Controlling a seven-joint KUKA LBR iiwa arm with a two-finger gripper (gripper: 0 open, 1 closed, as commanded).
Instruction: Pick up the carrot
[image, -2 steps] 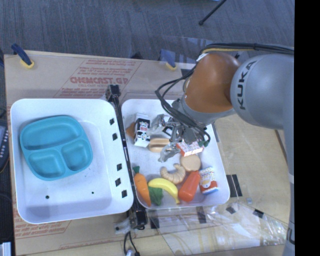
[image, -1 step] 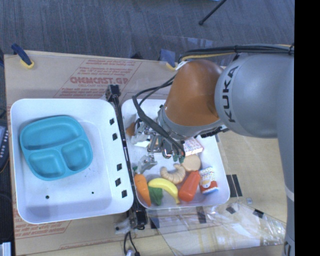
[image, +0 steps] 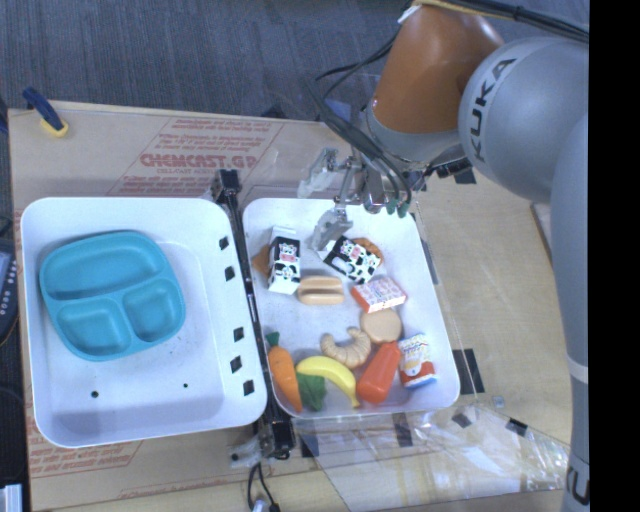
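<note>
Two white bins sit side by side on the bench. Near the right bin's (image: 432, 290) front-left corner lies the carrot (image: 283, 373), long axis roughly front-to-back. At that bin's far edge hovers the gripper (image: 330, 228), well apart from it; whether its jaws are apart, I cannot tell.

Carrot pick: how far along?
Nothing looks done: the orange toy carrot with green top lies in the right white bin, front-left corner, beside the yellow banana. The end effector hangs over the bin's far side, by the milk cartons. Approach, grasp and lift all remain.
</note>
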